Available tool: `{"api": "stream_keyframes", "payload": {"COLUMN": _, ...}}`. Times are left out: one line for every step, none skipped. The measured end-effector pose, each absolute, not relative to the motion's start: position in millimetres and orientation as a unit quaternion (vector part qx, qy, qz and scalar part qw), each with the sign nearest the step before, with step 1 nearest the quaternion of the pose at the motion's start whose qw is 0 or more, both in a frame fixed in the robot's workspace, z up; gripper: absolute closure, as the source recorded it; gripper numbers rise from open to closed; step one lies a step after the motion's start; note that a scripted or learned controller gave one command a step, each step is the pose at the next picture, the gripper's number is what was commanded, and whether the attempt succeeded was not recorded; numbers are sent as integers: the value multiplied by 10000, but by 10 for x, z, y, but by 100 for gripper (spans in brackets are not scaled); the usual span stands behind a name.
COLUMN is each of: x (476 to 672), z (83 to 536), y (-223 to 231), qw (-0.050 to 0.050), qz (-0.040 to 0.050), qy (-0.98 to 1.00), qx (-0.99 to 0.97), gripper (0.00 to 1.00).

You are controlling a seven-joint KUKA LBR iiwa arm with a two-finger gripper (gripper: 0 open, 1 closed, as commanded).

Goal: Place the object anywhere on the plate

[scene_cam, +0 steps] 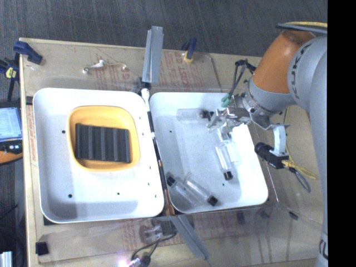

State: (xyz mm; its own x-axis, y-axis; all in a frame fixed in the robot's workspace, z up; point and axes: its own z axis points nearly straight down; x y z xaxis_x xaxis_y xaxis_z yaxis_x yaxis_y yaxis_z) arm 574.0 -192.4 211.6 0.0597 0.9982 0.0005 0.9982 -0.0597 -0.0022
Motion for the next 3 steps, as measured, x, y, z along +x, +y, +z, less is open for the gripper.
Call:
{"api": "stream_keyframes", "payload": {"x": 5711, "z": 2509, "y": -911, "qw": 9, "qz": 5, "qy": -7085, "qx": -7058, "gripper": 100}}
{"api": "stream_keyframes", "payload": {"x": 6064, "z": 1901, "y": -512, "qw": 25, "qz": 19, "qy": -7386, "qx": -6741, "gripper": 100}}
{"api": "stream_keyframes", "payload": {"x": 6060, "z": 2044, "y": 155, "qw": 10, "qz": 11, "qy": -7984, "qx": -6021, "gripper": 100}}
